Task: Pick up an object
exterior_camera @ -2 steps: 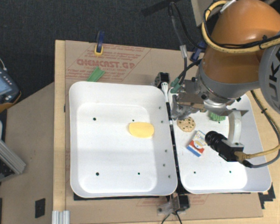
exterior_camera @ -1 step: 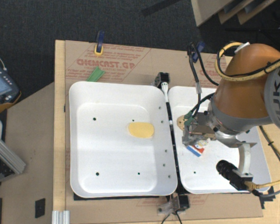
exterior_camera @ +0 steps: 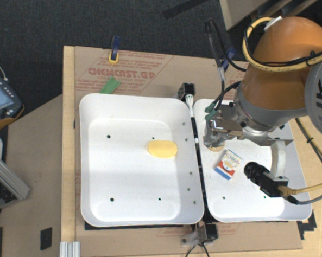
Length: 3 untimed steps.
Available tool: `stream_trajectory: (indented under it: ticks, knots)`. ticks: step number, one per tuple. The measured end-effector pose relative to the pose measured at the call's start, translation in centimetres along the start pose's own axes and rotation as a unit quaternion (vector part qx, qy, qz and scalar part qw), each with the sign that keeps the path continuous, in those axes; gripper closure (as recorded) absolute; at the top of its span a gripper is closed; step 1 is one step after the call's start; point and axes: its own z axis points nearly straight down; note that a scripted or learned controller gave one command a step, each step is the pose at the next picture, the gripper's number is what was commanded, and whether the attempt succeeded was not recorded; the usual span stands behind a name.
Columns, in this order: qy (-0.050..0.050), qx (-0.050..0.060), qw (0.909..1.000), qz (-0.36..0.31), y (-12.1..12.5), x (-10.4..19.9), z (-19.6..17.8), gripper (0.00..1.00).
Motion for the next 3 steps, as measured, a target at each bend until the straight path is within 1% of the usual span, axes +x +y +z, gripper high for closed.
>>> stream_trajectory:
  ticks: [1,2,3]
  knots:
    - [0.000,0.001,1.0000,0.000,1.1,3.3,-3.5,1.00]
    - [-0.001,0.005,1.0000,0.003,0.4,0.7,-0.8,1.00]
    - [-0.001,0.007,1.0000,0.004,-1.6,-3.2,3.2,1.00]
